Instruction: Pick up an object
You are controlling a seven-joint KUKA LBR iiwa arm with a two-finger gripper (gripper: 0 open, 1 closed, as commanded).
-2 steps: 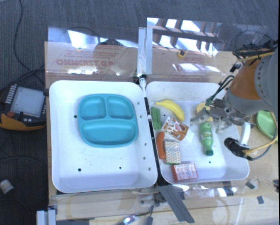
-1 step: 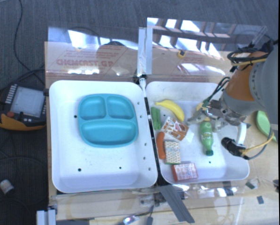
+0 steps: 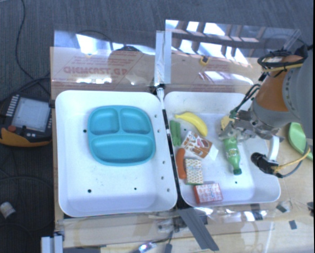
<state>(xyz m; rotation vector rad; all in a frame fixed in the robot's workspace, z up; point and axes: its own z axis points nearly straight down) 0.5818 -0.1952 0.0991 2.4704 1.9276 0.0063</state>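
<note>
Camera view, claw [image 3: 236, 132] over green bottle [image 3: 232, 156], tips perhaps hidden

Blue tray [image 3: 120, 136]; yellow banana [image 3: 194, 122]; green bottle [image 3: 232, 154] (white bins [image 3: 73, 194]).

You are looking down on two white bins sitting side by side. The left bin [image 3: 73, 194] is holding a blue divided tray [image 3: 120, 135]. In the right bin [image 3: 252, 186], a banana [image 3: 194, 122], a green bottle [image 3: 232, 155] and several small snack packets [image 3: 196, 145] are lying near one another. The arm [image 3: 278, 96] is reaching in from the right, and its gripper [image 3: 236, 129] is hanging just above the bottle's cap end.
</note>
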